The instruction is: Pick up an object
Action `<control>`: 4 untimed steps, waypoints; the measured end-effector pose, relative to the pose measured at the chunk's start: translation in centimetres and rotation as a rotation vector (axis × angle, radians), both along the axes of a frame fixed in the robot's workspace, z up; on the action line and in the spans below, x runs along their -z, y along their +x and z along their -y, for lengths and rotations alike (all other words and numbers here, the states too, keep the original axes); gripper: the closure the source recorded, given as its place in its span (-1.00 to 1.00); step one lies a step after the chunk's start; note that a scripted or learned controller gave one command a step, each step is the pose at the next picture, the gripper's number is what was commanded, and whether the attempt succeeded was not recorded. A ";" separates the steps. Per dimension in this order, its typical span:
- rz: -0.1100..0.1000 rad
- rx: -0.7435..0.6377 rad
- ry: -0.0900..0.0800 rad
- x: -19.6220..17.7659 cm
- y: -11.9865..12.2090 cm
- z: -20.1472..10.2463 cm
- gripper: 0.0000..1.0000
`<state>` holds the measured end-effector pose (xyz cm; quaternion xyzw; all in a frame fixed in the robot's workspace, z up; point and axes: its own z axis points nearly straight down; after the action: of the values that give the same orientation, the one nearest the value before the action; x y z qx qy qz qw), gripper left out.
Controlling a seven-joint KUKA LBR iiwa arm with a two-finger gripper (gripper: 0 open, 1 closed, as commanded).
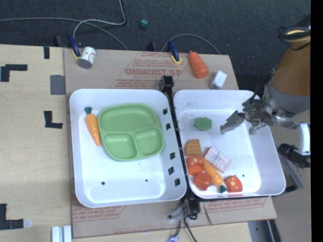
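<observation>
We see an orange bottle [198, 65] and a small white cube [219, 78] on the cardboard sheet [136, 72] beyond the bins. Far left corner has a white can [87, 56] beside a blue clamp [75, 46]; another clamp [174, 53] sits mid-edge. Cables [101, 21] trail over dark carpet.

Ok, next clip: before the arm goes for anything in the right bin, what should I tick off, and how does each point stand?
1. Claw over the right white bin: ok.
2. Claw free of any object: ok, nothing sits between its fingers.
3. Fingers spread for a grasp: ok.
4. Nearest target, the small green knobbly ball, stands apart from other items: ok.
5. Pile of orange and red toy food at the bin's front is separable: not ok, pieces touch and overlap.
6. Claw clear of the bin's walls: cannot tell.
</observation>
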<state>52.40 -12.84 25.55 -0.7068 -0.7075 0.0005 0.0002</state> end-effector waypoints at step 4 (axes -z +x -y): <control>0.004 -0.001 0.000 16.9 12.2 -1.1 -1.00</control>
<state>64.58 -11.70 8.61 -0.7064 -0.7079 -0.0011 -0.0012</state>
